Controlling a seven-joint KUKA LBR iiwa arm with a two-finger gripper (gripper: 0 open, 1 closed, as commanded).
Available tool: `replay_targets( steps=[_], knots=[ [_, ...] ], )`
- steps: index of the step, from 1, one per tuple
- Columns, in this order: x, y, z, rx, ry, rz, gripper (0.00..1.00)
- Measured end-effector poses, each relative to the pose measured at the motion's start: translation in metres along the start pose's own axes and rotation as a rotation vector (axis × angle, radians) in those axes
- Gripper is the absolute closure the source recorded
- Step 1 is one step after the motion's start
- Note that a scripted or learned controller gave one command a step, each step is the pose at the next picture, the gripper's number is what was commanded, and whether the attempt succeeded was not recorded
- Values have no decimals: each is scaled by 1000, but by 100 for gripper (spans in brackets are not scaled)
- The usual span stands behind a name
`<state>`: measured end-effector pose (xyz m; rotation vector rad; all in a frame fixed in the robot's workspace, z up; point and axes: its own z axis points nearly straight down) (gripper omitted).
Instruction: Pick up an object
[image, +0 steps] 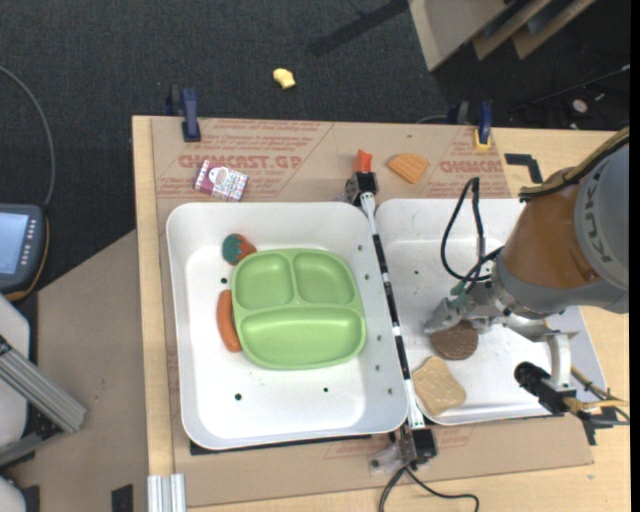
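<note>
Jaws (452, 318) hang low in the right bin (420, 225), just above a brown round patty (457, 344); whether they grip it I cannot tell. Tan bread slice (438, 386) lies near the patty.

arm (575, 250): grey casing | orange band above wrist | black cable (462, 225) looped alongside

A smooth, glossy plastic look is shown by the green tray (297, 308). The white bins (200, 400) appear matt plastic. The bench (290, 140) looks like cardboard.
</note>
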<state>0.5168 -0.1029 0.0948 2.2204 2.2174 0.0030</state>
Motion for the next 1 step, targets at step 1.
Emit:
replay_targets(
  steps=[1],
  knots=[
    [96, 42, -96, -10, 4, -13, 100]
  ],
)
